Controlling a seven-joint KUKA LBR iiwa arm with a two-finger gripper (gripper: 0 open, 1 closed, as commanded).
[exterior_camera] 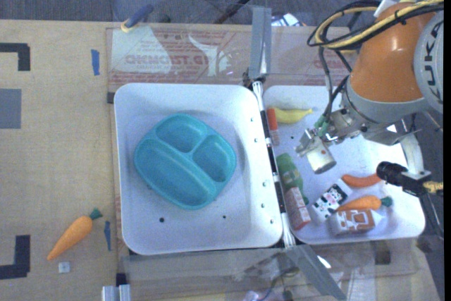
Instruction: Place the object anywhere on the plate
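Hovering over right bin — gripper clenched on small cylinder; plate in left bin.

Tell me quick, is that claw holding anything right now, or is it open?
Claw: over the right bin, with a small pale cylinder at its tip; whether that is gripped, or whether the claw is open or closed, cannot be told.

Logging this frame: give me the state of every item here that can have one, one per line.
Plate: bare, lying flat in the left bin.
Gripper: over the right bin, a pale cylinder at its tip; grasp unclear.
Banana: lying flat near the right bin's back wall.
Bottle: on its side along the divider.
Carrot: lying on the bench, outside both bins.
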